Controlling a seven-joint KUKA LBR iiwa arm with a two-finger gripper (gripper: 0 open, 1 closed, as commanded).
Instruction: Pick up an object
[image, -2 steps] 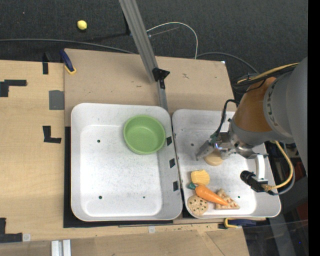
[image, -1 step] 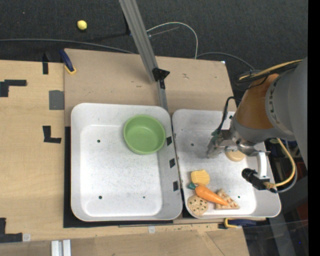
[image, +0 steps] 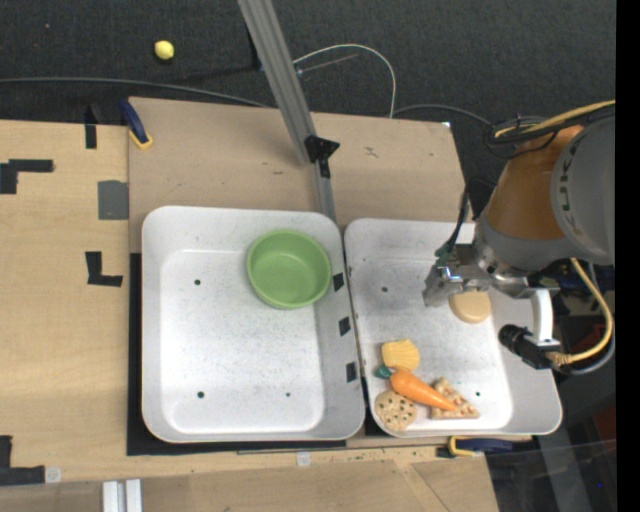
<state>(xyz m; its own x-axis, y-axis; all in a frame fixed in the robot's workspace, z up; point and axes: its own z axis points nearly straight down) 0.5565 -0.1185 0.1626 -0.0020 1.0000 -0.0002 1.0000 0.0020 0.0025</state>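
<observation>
1. toy food lies nearest the camera, in the front of the right bin (image: 520, 420): a round cookie (image: 394, 410), an orange carrot (image: 420, 388) touching it, and a yellow piece (image: 401, 354) just behind. none of these looks disturbed, and any could serve as the object to pick.
2. going left to right, the left bin (image: 165, 400) holds a green bowl (image: 288, 268) near its back right corner, well apart from the arm.
3. over the right bin, the gripper (image: 447, 280) sits low near the back, with a pale tan rounded object (image: 470, 306) just beside it; whether that object is grasped or merely lying next to the fingers cannot be told, nor whether the fingers are parted or closed.
4. judged from this, the pick is underway but not shown as done: nothing is seen lifted clear of the bin.
5. both bins rest on a tan board (image: 220, 150) on a wooden bench (image: 50, 300) marked with black tape; a grey pole (image: 285, 80) slants in from the back, and a small yellow ball (image: 164, 49) lies on the dark floor beyond.
</observation>
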